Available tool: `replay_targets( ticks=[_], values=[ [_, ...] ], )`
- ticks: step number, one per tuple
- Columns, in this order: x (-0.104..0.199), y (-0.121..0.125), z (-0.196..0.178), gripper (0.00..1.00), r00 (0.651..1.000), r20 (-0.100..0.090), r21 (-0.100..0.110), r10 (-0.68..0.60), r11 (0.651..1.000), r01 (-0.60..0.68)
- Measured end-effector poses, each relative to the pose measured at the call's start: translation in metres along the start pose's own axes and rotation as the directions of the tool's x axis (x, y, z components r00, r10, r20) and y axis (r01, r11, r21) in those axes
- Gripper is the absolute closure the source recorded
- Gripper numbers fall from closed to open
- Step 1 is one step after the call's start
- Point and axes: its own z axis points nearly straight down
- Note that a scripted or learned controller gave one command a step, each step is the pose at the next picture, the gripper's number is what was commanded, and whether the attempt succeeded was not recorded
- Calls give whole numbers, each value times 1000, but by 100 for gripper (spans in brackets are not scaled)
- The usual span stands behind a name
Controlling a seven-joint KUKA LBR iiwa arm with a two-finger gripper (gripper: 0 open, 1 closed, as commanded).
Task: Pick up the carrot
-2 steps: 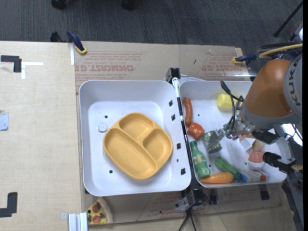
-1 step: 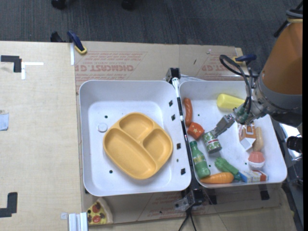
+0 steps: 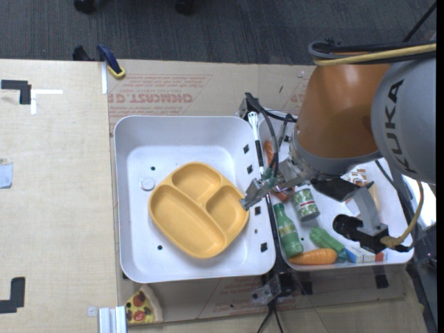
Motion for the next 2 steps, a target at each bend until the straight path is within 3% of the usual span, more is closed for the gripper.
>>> replay_targets(
  ticks=[1, 2],
  values=[
    [38, 14, 143, 0, 987, -1, 0, 158, 987, -158],
    [36, 15, 135, 100, 986, 0, 0, 165, 986, -165]
  ],
)
